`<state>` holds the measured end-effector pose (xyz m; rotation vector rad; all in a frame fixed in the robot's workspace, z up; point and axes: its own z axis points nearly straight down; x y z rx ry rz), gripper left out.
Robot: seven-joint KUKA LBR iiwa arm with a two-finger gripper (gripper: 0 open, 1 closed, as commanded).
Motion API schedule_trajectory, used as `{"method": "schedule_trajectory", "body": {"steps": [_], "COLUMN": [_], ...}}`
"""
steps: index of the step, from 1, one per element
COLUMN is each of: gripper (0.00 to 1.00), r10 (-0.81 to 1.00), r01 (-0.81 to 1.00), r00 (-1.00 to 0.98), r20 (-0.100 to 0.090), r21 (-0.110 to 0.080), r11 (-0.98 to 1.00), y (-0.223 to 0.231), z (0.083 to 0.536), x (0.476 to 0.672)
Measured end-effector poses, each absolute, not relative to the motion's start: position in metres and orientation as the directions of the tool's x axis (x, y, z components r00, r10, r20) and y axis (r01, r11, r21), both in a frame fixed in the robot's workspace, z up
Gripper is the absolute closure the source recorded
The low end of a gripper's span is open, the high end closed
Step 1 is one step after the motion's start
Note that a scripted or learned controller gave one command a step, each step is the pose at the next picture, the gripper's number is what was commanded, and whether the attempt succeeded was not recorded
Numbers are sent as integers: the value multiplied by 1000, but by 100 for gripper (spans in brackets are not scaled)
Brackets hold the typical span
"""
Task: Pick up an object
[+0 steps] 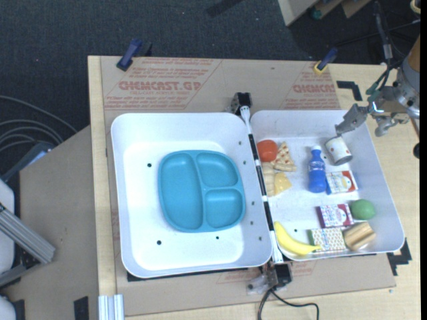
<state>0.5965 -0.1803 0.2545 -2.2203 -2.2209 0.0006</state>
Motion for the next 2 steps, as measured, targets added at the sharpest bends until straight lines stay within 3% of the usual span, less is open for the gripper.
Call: {"method": "schedule_trajectory", "body": {"steps": [1, 2], "gripper": [0, 0], "r10": [1000, 1000], "r01": [1000, 1000], "r00": [-1, -2], "r20": [-1, 3], "r21": [14, -2], "r11": [1, 2], "y": [-199, -105], "z": [107, 85], "x": [599, 617]}}
